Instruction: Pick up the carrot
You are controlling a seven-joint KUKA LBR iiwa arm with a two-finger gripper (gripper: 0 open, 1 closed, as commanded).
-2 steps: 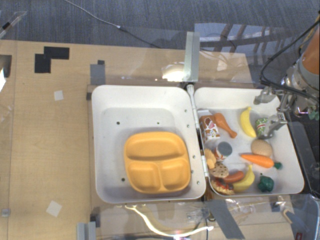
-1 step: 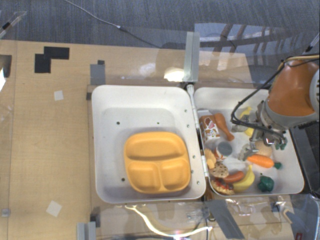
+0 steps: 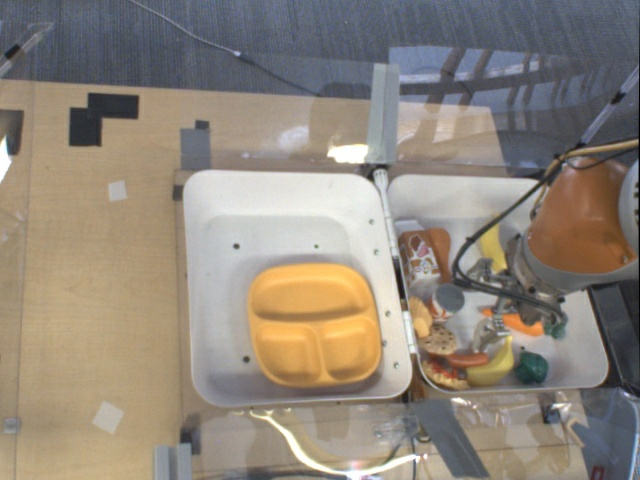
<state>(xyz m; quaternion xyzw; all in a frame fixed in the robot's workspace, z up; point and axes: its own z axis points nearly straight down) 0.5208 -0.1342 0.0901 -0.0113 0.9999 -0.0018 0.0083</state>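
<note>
Nearest the camera, a yellow banana and a green toy lie in the right bin, while the gripper hangs beside the orange carrot, its state impossible to tell.

A light wooden bench is seen, on which two shallow white bins are set side by side: the left bin and the right bin (edges nearly touching).
</note>
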